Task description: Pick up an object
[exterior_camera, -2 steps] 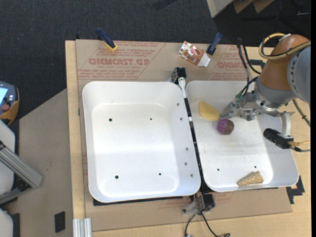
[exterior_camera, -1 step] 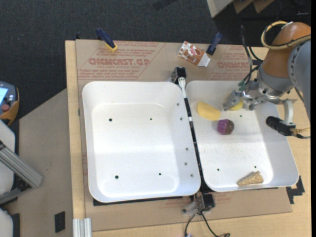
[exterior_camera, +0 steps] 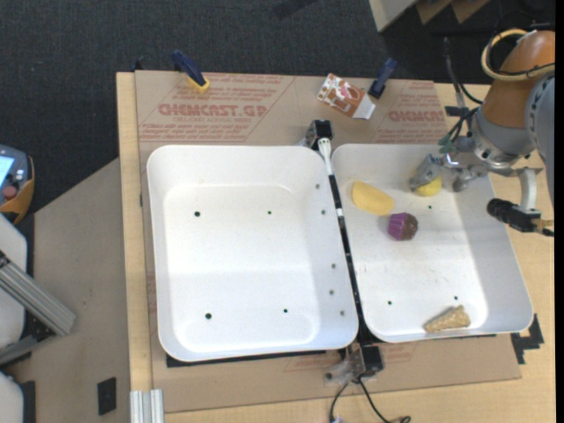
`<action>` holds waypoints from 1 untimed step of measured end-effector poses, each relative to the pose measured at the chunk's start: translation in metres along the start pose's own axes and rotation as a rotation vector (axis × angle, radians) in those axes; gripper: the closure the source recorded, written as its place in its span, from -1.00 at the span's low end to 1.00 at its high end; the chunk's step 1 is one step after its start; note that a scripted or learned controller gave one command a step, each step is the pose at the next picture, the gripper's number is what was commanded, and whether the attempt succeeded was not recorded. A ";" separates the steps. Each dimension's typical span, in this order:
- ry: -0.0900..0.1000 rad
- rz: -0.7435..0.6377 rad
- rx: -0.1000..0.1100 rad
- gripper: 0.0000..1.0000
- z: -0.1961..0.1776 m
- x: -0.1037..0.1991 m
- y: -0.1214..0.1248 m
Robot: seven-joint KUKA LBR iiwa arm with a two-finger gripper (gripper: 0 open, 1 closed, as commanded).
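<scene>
My gripper hangs low over the far part of the right bin, and it is open. A small yellow piece lies on the bin floor just below it, close to the left finger; nothing is gripped. A larger yellow lump sits to the left of the gripper. A purple ball rests nearer the camera than the lump. A tan wedge lies by the right bin's front rim.
The left bin adjoins the right one along a black divider. Behind the bins, a red-and-white packet and two blue clamps sit on the cardboard. The arm's orange band rises at the far right.
</scene>
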State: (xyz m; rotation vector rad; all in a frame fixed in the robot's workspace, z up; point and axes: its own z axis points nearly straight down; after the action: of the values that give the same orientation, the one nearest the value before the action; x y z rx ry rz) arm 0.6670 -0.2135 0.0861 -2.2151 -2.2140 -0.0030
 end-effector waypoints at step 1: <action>-0.010 -0.002 -0.008 1.00 -0.011 -0.001 0.001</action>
State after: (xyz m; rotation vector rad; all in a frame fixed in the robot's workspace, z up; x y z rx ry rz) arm 0.6676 -0.2147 0.0968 -2.2212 -2.2256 -0.0005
